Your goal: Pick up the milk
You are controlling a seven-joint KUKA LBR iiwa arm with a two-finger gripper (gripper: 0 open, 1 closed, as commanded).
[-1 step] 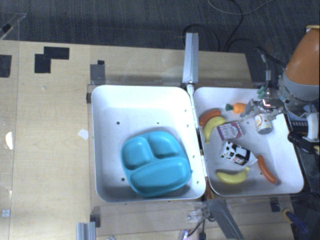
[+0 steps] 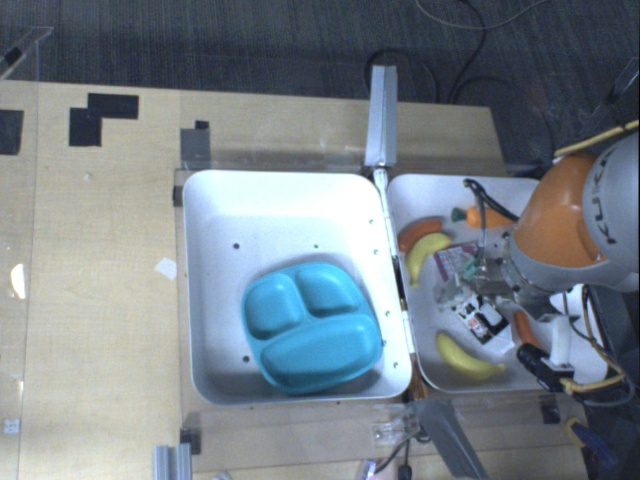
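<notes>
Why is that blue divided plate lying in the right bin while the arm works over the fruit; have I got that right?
Not quite: the camera view shows the blue divided plate in the left bin. The arm does work over the right bin, where the bananas lie.

The worktop [image 2: 100,298] carries two white bins: the left bin [image 2: 215,288] holds one blue divided tray [image 2: 312,325]; the right bin [image 2: 425,363] holds two yellow bananas [image 2: 425,251] [image 2: 466,357], one small carton [image 2: 484,320], and several orange pieces too hidden to count.

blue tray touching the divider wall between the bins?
Apart. In the camera view the blue tray lies in the left bin, with a strip of white floor showing between the tray's right edge and the divider wall.
</notes>
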